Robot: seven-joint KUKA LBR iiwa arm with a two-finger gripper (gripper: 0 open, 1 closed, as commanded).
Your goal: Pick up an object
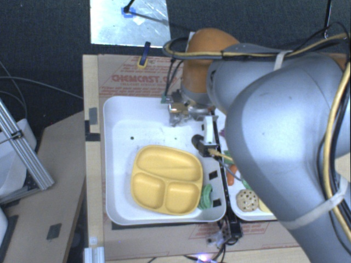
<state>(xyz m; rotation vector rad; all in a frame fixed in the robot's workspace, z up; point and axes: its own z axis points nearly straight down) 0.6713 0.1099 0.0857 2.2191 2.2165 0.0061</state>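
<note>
My gripper [178,115]: left bin's far edge; grip state unclear.
Yellow divided tray [166,178]: nearer the camera, long axis crosswise.

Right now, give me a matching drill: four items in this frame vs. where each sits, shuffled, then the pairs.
Items:
1. yellow divided tray
2. green object
3. cookie
4. gripper

Places:
A. right bin
B. far end of the left bin
C. middle of the left bin
D. against the tray's right edge

Pairs: 1-C, 2-D, 3-A, 4-B
</note>
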